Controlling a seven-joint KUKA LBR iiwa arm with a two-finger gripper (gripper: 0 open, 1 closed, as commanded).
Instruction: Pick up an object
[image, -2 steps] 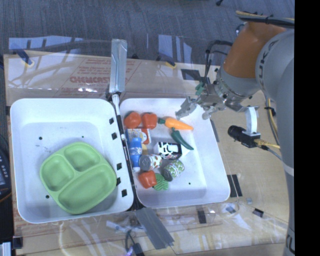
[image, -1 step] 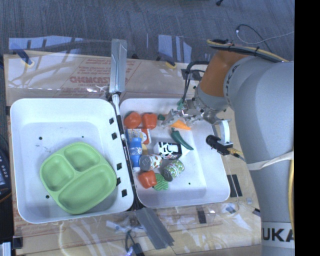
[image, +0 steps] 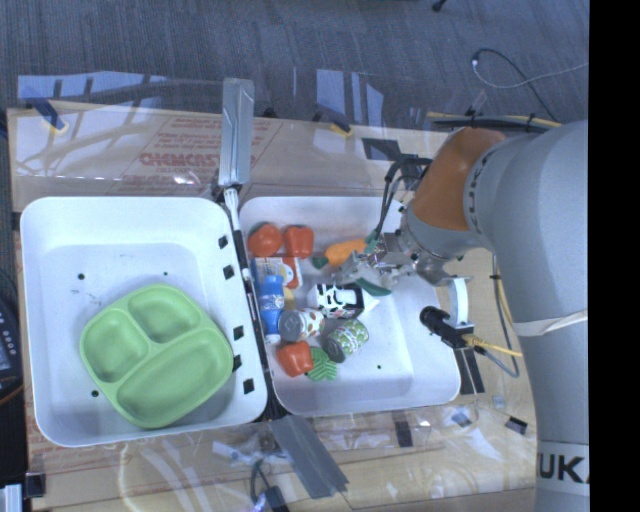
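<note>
The grey arm (image: 520, 230), orange band above its wrist, reaches into the right bin (image: 425, 375) on the counter (image: 120, 150), its jaws (image: 368, 268) low over the heap of small things; whether they are apart or together cannot be told, as the wrist hides them. Just below the jaws lies a black-and-white toy (image: 340, 297) (patterned like a cow), touching or nearly touching them. Just beside the jaws, toward the bin's far wall, sits an orange carrot-like piece (image: 347, 249). Farther left of the jaws are two red-orange pieces (image: 282, 241) side by side, with a blue bottle (image: 270, 296) below them along the bin's left wall. Below the jaws, past the toy, lie a grey can (image: 294, 324), a green-striped can (image: 343, 338), a red piece (image: 294, 358) and a green leafy piece (image: 323, 368). Well to the left of the jaws, the left bin (image: 60, 240) holds a green divided plate (image: 155, 352).
</note>
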